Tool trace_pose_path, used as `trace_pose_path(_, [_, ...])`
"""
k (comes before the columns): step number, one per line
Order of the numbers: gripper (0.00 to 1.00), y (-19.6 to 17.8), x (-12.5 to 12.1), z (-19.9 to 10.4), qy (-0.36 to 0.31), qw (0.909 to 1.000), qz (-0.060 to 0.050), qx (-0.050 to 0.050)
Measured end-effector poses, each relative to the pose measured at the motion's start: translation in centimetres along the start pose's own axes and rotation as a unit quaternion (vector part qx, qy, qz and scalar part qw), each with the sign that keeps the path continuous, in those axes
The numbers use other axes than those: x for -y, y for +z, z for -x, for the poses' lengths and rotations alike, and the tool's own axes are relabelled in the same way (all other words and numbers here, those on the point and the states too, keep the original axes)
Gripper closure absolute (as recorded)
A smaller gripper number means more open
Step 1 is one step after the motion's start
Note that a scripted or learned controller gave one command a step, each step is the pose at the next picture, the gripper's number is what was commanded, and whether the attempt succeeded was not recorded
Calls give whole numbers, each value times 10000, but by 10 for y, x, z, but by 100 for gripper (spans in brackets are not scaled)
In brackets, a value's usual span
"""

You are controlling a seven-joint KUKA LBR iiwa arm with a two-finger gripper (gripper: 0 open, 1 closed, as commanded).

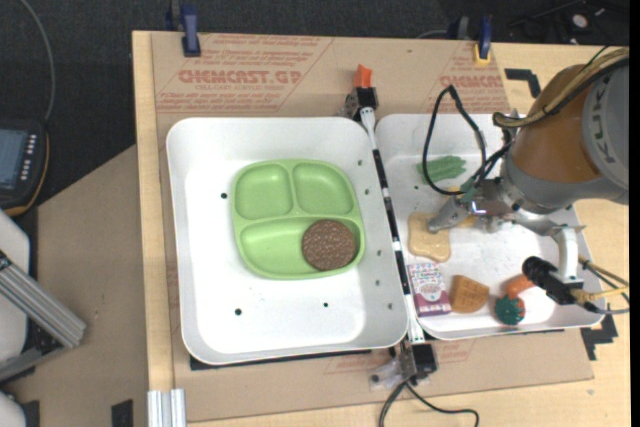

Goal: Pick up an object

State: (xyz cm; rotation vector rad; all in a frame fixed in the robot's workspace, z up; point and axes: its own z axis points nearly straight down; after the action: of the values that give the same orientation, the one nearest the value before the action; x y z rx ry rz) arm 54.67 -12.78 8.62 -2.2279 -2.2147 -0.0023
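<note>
My gripper (pixel 456 218) is low in the right bin (pixel 400 140), pointing left from the grey and orange arm (pixel 555 145). Its tip sits just above the upper edge of a pale beige bread-shaped piece (pixel 429 245); I cannot tell whether they touch. A green pod-shaped piece (pixel 445 168) lies a little behind the gripper. Along the bin's front lie a white and purple packet (pixel 428 287), a tan cracker-like piece (pixel 468 294), a teal ball (pixel 510 311) and a small orange-red thing (pixel 518 287).
The left bin (pixel 200 245) holds a green divided plate (pixel 270 190) with a brown round patty (pixel 329 244) in its front right compartment. A black cable (pixel 432 130) loops over the back of the right bin. Clamps stand along the board's far edge.
</note>
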Motion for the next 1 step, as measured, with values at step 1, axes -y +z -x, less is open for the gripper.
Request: trace_pose_path(1, [0,0,-64,5,-42,10000,35,17])
